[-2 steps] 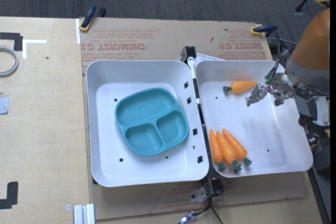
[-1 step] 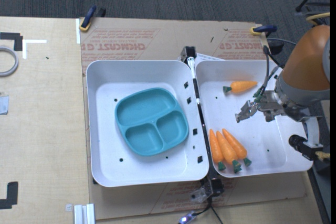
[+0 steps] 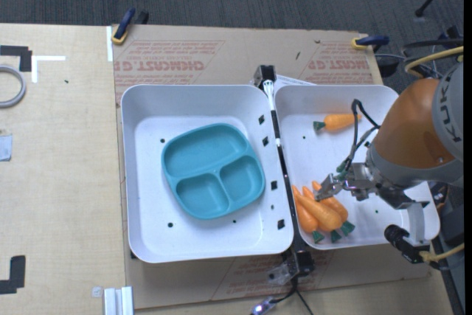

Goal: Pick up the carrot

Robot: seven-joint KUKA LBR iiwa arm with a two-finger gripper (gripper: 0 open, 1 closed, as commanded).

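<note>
The claw (image 3: 330, 188) hangs low over the right bin (image 3: 383, 96), right above the carrot pile (image 3: 318, 212) packed into the bin's seven o'clock corner, and whether it is parted or closed I cannot tell from this slant. Nothing visibly sits in its grip. A lone carrot (image 3: 339, 122) lies well apart up at twelve o'clock in the same bin. Here is the danger: those piled carrots touch each other and hug the bin wall, so a descent could land on two at once, or wedge one against the wall and skid off its rounded side. A glancing close could roll a carrot away. The left bin (image 3: 140, 158) with its teal divided plate (image 3: 214, 170) stays out of play.
</note>
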